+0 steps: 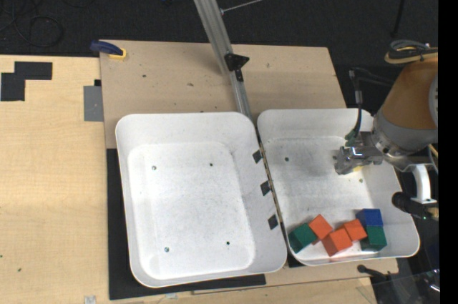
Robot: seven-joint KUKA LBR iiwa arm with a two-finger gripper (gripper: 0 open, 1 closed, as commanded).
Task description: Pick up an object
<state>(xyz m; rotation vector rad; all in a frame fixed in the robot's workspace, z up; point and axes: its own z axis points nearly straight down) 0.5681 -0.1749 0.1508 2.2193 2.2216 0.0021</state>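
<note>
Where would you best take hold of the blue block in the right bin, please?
Probably from above, across the blue block's left and right faces. Its top looks exposed, but a green block crowds its near side and the right bin's wall runs close on the right.

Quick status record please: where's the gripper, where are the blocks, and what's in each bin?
gripper: over the right bin's upper right part, apart from the blocks
right bin: cluster of blocks along its near edge
blocks: green block, orange block, orange block, orange block, blue block, green block
left bin: no blocks visible
</note>
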